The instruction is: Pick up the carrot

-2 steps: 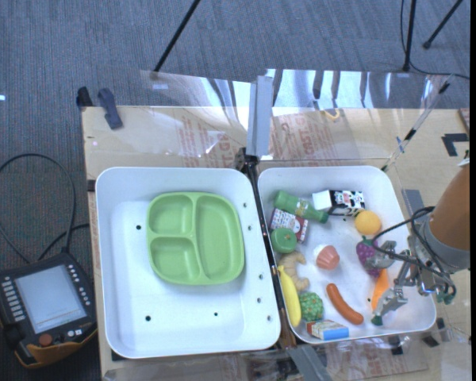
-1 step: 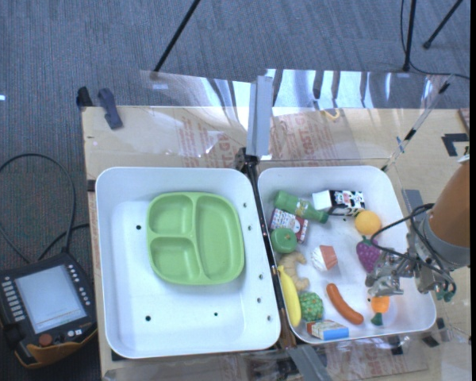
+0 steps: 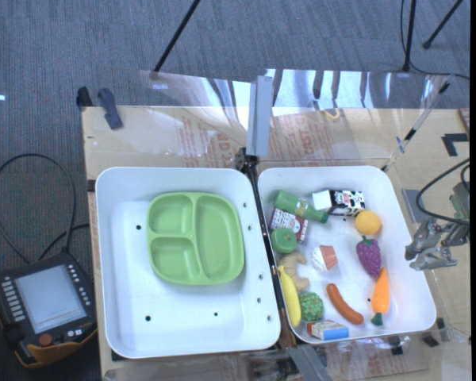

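The carrot [image 3: 381, 290] is orange with a green stem end and lies upright along the right side of the right bin [image 3: 404, 213], near its front right corner. My gripper [image 3: 431, 247] is a grey metal part just outside the bin's right wall. It sits to the right of the carrot and slightly farther back, apart from it. Nothing shows in the gripper.
Around the carrot lie purple grapes [image 3: 369, 256], a red sausage [image 3: 345, 304], a yellow-orange fruit [image 3: 368, 223], a banana [image 3: 289, 294], broccoli [image 3: 311, 305], a green bottle [image 3: 297, 205] and a small box [image 3: 328, 329]. The left bin [image 3: 119, 292] holds a green divided plate [image 3: 196, 238].
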Robot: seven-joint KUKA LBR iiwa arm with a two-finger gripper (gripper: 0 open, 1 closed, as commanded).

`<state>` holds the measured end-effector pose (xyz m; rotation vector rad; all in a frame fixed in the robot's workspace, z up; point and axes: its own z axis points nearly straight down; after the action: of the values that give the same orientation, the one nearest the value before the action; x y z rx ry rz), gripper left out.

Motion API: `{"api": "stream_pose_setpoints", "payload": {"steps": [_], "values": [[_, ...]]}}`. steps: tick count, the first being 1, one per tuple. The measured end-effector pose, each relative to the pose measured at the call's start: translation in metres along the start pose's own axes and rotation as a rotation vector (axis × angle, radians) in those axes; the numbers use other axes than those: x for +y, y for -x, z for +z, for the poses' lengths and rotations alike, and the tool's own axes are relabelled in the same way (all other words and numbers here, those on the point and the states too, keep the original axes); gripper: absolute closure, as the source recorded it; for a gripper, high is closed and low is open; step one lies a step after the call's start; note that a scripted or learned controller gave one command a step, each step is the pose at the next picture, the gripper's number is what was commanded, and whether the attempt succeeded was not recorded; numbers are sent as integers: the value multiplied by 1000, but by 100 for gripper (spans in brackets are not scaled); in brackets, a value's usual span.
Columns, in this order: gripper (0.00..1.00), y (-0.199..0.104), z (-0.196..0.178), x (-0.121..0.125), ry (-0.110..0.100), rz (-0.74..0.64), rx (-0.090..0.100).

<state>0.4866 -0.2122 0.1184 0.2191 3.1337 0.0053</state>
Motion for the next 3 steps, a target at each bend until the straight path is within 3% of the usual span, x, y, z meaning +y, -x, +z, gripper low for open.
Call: {"api": "stream_pose_setpoints", "payload": {"steps": [1,2,3], "values": [[100,-8,-150,-1,-4,-204,-6],[0,4,-85,79,-2,44,1],[0,4,-85,79,-2,44,1]]}}
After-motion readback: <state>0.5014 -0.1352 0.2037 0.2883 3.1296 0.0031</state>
